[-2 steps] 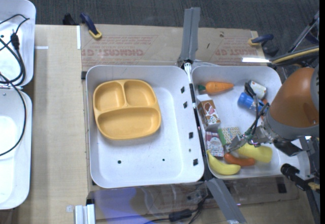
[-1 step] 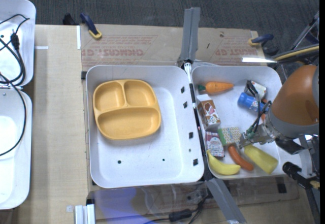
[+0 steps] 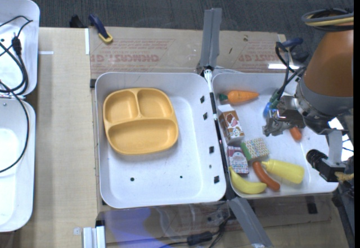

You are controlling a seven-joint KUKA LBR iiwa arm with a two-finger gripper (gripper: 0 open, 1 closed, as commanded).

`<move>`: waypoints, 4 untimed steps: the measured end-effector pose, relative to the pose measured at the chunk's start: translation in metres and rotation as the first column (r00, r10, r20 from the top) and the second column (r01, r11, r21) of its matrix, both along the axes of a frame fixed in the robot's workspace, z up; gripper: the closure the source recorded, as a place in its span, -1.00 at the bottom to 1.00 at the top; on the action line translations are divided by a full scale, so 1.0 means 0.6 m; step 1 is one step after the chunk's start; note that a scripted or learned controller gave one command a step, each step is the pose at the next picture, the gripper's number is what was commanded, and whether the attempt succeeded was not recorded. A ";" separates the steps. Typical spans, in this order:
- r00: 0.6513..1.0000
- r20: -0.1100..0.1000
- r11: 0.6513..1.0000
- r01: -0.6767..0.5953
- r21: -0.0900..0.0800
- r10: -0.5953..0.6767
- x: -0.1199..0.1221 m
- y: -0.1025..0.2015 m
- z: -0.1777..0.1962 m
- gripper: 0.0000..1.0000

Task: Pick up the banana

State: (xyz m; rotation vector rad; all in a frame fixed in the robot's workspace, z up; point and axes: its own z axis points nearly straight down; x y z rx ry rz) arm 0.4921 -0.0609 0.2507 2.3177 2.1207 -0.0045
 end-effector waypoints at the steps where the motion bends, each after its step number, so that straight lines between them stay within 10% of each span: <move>1: 1.000 0.000 1.000 0.000 0.000 0.000 0.000 0.000 0.000 -1.00; 2: 0.946 -0.001 0.946 -0.325 0.003 0.325 -0.012 -0.099 -0.217 -1.00; 4: 0.993 0.002 0.993 -0.122 0.001 0.122 0.032 -0.212 -0.238 -1.00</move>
